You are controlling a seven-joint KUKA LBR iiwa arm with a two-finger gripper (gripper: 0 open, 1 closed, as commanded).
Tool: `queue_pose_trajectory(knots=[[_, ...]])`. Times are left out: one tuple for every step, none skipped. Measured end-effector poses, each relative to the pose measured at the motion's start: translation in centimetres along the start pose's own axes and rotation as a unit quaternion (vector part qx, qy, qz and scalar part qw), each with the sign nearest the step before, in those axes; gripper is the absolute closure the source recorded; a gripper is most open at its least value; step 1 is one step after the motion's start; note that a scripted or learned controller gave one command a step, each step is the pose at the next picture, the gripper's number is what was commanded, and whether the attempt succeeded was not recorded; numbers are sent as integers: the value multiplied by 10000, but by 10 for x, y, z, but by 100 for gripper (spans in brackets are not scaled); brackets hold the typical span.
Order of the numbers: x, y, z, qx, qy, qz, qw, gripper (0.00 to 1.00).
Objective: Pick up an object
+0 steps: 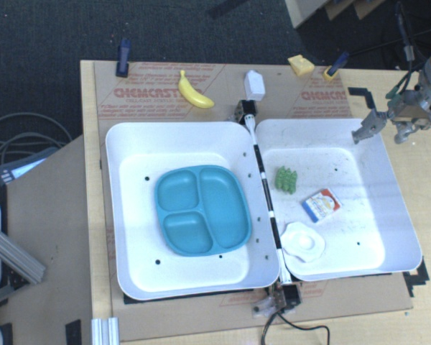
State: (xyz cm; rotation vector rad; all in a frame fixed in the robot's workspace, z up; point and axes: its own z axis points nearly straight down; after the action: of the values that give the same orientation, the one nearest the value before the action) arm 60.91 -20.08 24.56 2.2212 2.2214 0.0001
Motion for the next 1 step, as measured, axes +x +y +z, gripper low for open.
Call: queue_pose_trajectory(knots=[[39,-4,159,13,6,-2,10000,0]])
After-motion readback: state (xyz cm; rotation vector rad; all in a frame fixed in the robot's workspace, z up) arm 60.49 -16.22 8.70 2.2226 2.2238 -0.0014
